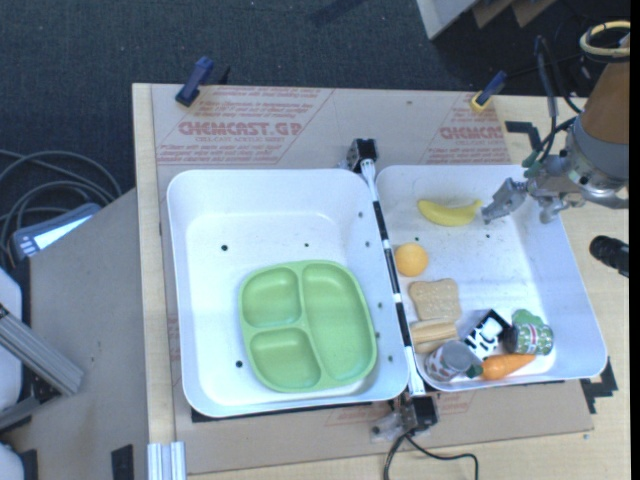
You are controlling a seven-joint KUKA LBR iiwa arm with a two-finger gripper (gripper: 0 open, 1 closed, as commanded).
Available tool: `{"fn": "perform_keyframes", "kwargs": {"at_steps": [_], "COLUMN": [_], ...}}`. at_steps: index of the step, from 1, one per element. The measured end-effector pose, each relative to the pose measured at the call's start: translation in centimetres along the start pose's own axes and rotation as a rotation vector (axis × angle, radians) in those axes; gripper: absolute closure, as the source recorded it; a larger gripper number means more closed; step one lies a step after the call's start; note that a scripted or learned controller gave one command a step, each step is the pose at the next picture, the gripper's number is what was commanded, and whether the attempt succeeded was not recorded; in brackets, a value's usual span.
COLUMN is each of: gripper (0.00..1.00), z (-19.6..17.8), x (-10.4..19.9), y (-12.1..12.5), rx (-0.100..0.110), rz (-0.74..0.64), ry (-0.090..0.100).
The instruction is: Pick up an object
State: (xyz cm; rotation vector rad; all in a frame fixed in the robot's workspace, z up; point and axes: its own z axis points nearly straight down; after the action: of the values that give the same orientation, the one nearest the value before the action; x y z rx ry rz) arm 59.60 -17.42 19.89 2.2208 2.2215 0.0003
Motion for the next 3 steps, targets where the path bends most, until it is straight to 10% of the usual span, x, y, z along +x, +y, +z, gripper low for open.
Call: {"fn": "perform_keyframes", "kwargs": {"at_steps": [1, 2, 3], "gripper": [0.00, 0.00, 0.00], "z": [10.9, 5.4, 11.5], "x": [6.7, -0.4, 7.2], "y": [-3.5, 3.5, 1.7], "rx": [0.002, -0.003, 0.003], "rz": [0.000, 0.000, 0.000], "ry": [0.001, -0.002, 0.002]}}
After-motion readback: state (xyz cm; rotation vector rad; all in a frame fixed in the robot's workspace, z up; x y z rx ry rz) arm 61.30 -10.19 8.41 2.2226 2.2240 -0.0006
